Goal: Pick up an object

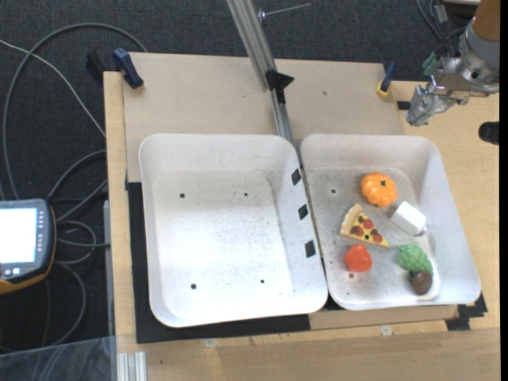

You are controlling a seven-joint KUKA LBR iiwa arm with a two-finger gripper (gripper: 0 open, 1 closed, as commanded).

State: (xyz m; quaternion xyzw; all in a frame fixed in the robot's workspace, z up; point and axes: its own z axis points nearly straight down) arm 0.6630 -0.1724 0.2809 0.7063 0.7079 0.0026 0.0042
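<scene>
The right bin (444, 181) holds several toy foods: an orange pumpkin (379, 189), a pizza slice (363, 227), a white block (409, 217), a red tomato (358, 258), a green leafy piece (413, 256) and a small brown piece (421, 282). My gripper (421, 111) hangs at the upper right, above the bench beyond the right bin's far rim, well away from the objects. Nothing is seen between its fingers.
The left bin (159, 165) sits beside the right one, with black clips (302, 211) along their shared edge. A metal rail (252, 38) runs diagonally at the back. Blue clamps (127, 67) mark the bench corners. A teach pendant (20, 240) lies at the left.
</scene>
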